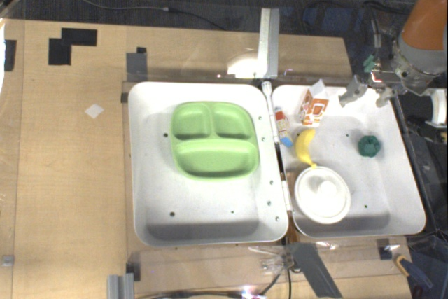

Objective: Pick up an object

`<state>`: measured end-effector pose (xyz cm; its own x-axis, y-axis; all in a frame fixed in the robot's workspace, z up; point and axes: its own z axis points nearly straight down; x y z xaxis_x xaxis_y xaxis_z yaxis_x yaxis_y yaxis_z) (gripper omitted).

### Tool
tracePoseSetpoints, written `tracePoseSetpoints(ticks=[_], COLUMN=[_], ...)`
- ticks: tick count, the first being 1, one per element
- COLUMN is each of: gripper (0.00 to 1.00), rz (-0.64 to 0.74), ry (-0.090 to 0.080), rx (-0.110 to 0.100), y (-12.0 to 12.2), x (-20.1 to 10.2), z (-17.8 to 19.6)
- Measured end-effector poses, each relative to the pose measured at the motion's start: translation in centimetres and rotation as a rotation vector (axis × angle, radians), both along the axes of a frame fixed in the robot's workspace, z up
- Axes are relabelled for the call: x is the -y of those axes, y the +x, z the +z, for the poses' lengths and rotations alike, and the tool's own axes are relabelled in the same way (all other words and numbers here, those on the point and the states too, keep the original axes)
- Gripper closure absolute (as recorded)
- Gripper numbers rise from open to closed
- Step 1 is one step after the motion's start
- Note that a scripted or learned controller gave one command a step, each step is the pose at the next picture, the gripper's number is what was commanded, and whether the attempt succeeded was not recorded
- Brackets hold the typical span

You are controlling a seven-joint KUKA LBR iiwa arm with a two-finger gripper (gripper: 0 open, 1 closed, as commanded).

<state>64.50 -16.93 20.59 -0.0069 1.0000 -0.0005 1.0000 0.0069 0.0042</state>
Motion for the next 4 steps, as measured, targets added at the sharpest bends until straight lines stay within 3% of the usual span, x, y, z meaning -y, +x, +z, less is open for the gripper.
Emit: tracePoseSetpoints(ticks=[1,2,3,4], gripper=[0.0,0.0,0.0,0.0], rz=[0.106,0.175,0.087,0.153], ry=[-0.002,-0.004,-0.001,-0.001], rx=[0.003,0.004,0.001,0.002], y=[-5.6,-15.2,-8.6,-4.8], x=[3.3,3.2,1.8,-1.5], z=[-11.0,-11.8,-11.7,-9.3])
